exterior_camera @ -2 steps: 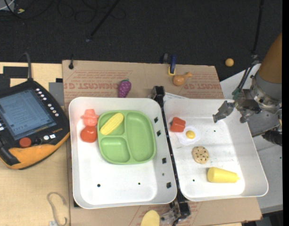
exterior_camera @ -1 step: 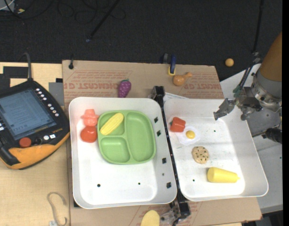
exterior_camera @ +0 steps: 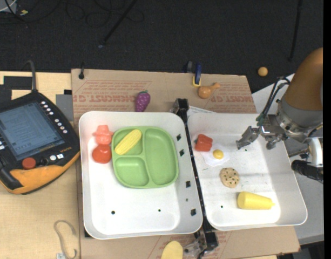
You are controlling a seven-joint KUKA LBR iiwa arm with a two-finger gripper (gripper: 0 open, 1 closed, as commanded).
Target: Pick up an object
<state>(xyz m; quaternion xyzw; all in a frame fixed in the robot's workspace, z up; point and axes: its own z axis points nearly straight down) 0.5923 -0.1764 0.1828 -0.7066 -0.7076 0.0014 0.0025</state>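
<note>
Right bin (exterior_camera: pixel 295 212): a yellow wedge (exterior_camera: pixel 255 201) lies nearest at 6 o'clock, a cookie (exterior_camera: pixel 229 177) just beyond it, then a fried egg (exterior_camera: pixel 217 155) and a red pepper (exterior_camera: pixel 203 142) toward 10 o'clock. The hand (exterior_camera: pixel 258 136) hangs over the bin's 2 o'clock area, fingers apart, gripping nothing. Left bin (exterior_camera: pixel 133 220): a green divided plate (exterior_camera: pixel 146 158) carries a corn cob (exterior_camera: pixel 127 141).

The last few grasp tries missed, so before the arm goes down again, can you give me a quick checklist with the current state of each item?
1. Targets lie in the right bin: red piece, fried egg, cookie, yellow wedge: ok.
2. Targets apart from each other: ok.
3. Gripper above the right bin, holding nothing: ok.
4. Gripper lined up over a target: not ok, it is off to the side of them.
5. Jaws open enough: cannot tell.
</note>
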